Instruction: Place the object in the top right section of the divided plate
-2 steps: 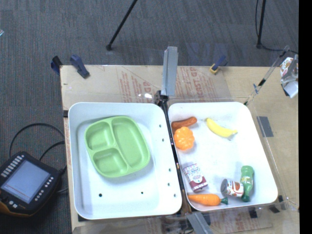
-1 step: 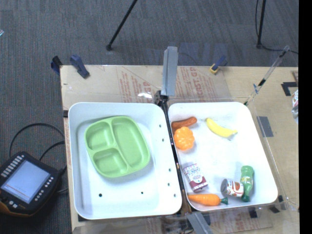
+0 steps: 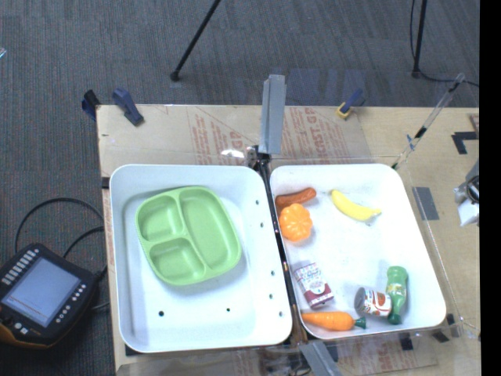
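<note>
Camera view: pincer (image 3: 468, 202) barely visible at right edge; cannot tell its state.

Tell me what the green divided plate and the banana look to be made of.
Divided plate: most likely moulded plastic, with a uniform pale green colour, a soft satin sheen and rounded compartment walls. Banana: probably a plastic toy, evenly bright yellow and smooth with no speckling; too small in view to be sure.
</note>
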{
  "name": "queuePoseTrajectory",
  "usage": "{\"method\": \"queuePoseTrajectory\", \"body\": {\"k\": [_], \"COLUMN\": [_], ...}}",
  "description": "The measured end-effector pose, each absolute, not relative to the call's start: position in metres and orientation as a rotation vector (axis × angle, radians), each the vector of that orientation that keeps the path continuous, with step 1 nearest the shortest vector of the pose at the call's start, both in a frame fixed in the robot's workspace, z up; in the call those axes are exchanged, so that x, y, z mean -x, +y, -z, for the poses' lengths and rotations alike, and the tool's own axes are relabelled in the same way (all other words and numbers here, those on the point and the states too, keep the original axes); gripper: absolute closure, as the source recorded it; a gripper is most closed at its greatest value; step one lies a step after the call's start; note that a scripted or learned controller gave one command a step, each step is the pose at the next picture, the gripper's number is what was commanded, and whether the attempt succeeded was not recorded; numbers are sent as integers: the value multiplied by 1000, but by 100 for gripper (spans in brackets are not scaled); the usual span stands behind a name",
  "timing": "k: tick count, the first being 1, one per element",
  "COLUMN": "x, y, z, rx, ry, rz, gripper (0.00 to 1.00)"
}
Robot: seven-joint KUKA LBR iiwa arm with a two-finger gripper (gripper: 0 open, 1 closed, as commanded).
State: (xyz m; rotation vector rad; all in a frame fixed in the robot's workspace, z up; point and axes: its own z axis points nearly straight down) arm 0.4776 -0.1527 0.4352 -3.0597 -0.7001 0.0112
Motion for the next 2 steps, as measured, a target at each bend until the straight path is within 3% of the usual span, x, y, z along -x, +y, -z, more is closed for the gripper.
{"method": "queuePoseTrajectory", "body": {"k": [1,2], "x": [-476,-477], "y": [-214,-202], "z": [-435,-435], "rx": [2873,3074], "ry": [-1264,-640], "rz": [-7,-8], "gripper": [100,100]}}
